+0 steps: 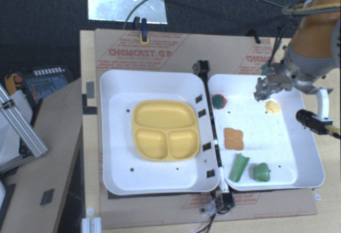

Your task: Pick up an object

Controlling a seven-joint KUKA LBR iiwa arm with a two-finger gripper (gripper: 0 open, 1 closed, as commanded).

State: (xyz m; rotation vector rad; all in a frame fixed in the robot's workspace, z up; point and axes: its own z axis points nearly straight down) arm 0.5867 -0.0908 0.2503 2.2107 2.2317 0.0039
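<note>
Far to the left of the gripper (263, 91), the left bin (114, 120) holds a yellow divided tray (164, 129) lying flat in its middle, well apart from the arm. Across the dividing rims, in the right bin (303, 146), a small round green and red piece (218, 101) lies to the gripper's left, near the bin's inner wall. Below and left of the gripper lies an orange-brown flat piece (234, 138), and further down, near the front wall, a green stick-shaped piece (239, 167) lies just beside a rounded green pepper-like piece (261, 172). The gripper hangs over the back part of the right bin, and nothing shows between its tips; whether they are spread or pressed together cannot be told. Just below and right of the gripper lies a small pale yellow piece (272, 107), close to it but apart.
</note>
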